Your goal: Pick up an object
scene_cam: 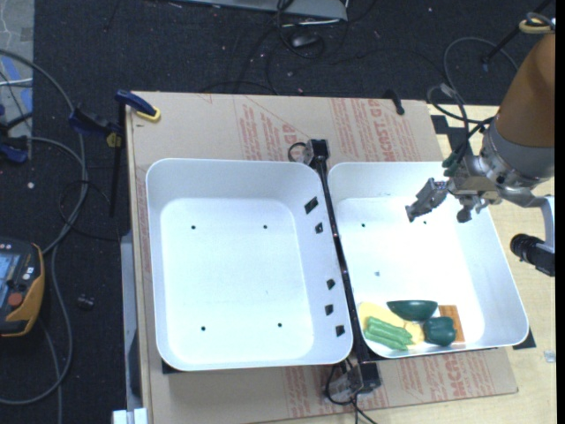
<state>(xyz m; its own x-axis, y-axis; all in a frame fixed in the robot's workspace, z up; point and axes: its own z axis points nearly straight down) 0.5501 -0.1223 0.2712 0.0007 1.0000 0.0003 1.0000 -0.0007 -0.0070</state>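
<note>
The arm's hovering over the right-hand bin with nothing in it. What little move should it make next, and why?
Probably slide toward the bin's near corner. The end effector hangs above bare floor at the far side of the right bin, while the objects, a green bowl-like piece, a ridged green piece and others, cluster along the near edge.

A cardboard-topped bench [229, 122] is seen from above. Two white bins are set on it side by side, left bin [234, 179] touching right bin [388, 179].
</note>
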